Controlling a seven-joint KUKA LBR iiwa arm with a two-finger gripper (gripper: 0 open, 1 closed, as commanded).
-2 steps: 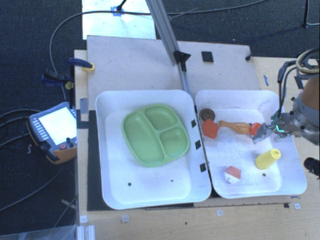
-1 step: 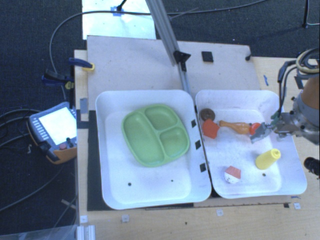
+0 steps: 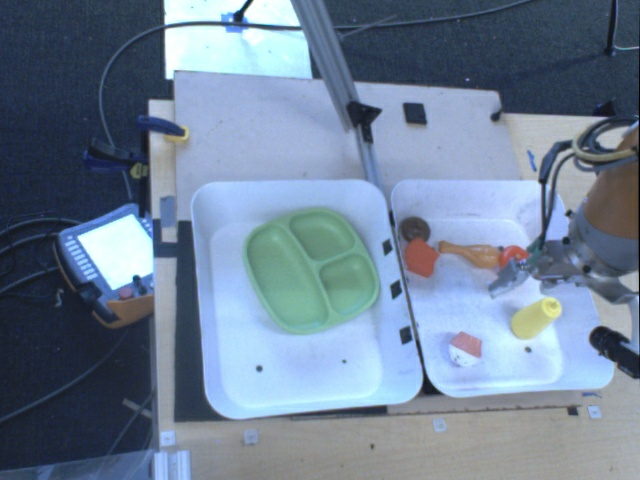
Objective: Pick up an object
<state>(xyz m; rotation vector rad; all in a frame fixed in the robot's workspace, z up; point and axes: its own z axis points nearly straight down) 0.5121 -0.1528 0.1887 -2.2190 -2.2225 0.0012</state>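
I see the hand (image 3: 505, 276) low in the right bin (image 3: 560, 373), reaching in from the right with the arm (image 3: 612, 218) behind it. Its grey fingers point left, and I cannot tell whether they are spread or closed, or whether anything sits between them. A small red piece (image 3: 514, 254) lies right at the fingertips; I cannot tell if it touches them. Just left of that piece lies an orange carrot-shaped toy (image 3: 468, 255), stretched across the bin. At its left end sits a red-orange block (image 3: 422, 259), and just above the block a small brown round thing (image 3: 414, 230). Below the hand and slightly to the right lies a yellow bottle (image 3: 536, 317), tilted on its side. Lower and further left lies a small red-and-white object (image 3: 465, 348).

The left bin (image 3: 235, 378) holds a green divided plate (image 3: 312, 268) with three compartments, lying flat near the bin's middle. Both bins rest on the surface (image 3: 260, 128). A slanted metal pole (image 3: 325, 38) crosses the upper part of the view. On the floor to the left lies a control pendant (image 3: 108, 263) with a lit screen.
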